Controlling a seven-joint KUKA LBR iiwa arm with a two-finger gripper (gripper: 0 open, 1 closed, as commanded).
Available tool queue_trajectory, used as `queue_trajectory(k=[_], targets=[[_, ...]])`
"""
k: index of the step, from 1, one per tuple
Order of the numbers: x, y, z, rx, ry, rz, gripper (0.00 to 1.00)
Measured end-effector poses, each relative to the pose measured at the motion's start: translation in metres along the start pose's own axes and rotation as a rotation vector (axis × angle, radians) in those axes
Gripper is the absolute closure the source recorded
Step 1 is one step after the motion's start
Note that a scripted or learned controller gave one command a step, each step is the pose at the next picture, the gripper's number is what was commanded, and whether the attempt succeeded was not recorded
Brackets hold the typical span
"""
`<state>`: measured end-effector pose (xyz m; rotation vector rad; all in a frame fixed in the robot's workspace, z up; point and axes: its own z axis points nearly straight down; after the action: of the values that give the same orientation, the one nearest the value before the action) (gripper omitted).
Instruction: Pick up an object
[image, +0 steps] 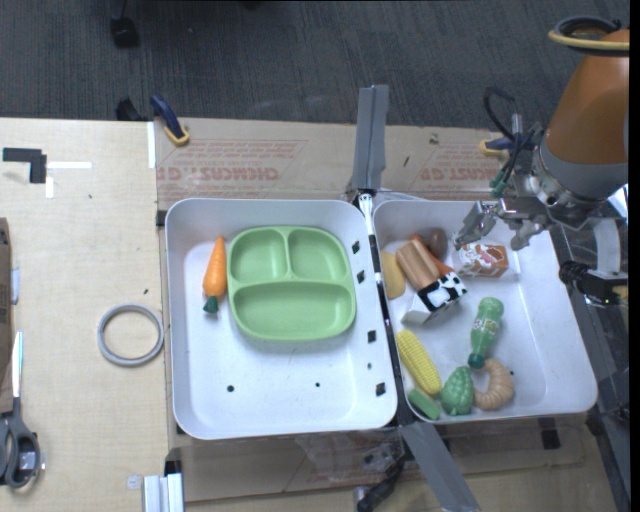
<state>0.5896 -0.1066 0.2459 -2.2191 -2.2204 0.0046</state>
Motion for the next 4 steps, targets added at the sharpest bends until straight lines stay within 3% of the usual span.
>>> queue_trajectory(k=[1,2,3,4], targets=[[0.011,0.069,0.102,-0.002,-0.001,-0.035,0.0],[0.005,0.047,0.137,-0.042,-0.005,0.114,0.0],[0.0,0.077,0.138,-0.029,-0.004,0.085,0.0],[0.009,0.077,0.138,-0.029,-0.006,-0.009,0.0]])
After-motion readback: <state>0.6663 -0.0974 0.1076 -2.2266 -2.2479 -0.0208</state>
